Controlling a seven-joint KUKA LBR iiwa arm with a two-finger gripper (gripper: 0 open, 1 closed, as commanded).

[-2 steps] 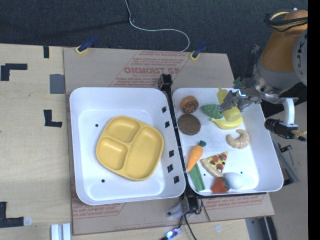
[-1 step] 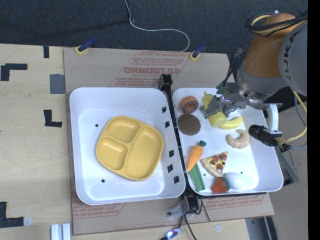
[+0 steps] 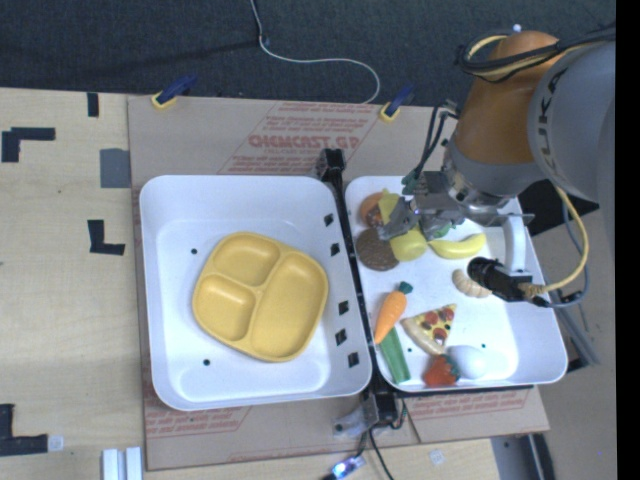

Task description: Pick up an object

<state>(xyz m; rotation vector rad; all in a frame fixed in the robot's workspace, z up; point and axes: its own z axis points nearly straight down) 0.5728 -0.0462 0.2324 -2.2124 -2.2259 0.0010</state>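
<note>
Hovering gripper (image 3: 415, 220) over glossy yellow pear (image 3: 408, 245) (brown cookie (image 3: 377, 251) beside).

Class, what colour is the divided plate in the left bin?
Yellow. The divided plate shows clearly in the camera view.
</note>
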